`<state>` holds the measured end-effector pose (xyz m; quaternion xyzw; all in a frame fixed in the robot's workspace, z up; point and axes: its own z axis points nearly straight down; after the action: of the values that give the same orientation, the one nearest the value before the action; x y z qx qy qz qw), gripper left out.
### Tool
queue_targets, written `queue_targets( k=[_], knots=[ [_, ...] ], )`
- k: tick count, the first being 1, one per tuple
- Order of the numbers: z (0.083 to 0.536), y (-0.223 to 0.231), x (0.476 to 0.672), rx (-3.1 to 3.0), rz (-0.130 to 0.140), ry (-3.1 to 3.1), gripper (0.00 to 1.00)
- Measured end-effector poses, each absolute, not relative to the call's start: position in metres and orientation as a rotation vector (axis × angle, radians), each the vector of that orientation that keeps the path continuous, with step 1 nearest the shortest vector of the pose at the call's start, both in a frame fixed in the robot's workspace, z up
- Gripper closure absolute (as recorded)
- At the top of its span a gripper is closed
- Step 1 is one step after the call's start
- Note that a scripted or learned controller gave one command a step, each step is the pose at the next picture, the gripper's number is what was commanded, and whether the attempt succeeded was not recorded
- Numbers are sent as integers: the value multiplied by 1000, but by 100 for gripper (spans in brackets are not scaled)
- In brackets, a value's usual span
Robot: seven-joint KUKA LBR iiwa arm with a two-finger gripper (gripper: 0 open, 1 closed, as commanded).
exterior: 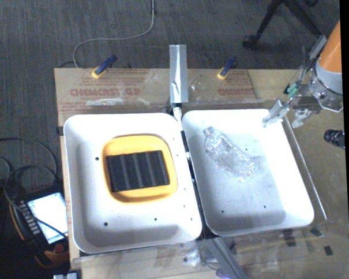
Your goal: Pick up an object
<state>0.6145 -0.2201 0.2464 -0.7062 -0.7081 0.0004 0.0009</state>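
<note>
A clear crumpled plastic bottle (229,153) lies in the right bin (281,212), toward its far left. A yellow-orange block with a black ribbed top (139,168) sits in the middle of the left bin (86,226). My gripper (282,120) hangs over the far right corner of the right bin, right of the bottle and apart from it. Its two fingers (271,115) are spread, so it is open, with nothing between them.
A metal post (178,72) stands at the back between the two bins. Two blue-and-yellow clamps (104,66) (227,68) hold the brown board behind them. Cables and a lit device (45,217) lie on the floor to the left.
</note>
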Motion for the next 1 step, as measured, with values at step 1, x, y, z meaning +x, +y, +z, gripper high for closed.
queue_targets(
  k=[1],
  knots=[
    [218, -135, 631, -2113, 1, -2324, 0]
  ],
)
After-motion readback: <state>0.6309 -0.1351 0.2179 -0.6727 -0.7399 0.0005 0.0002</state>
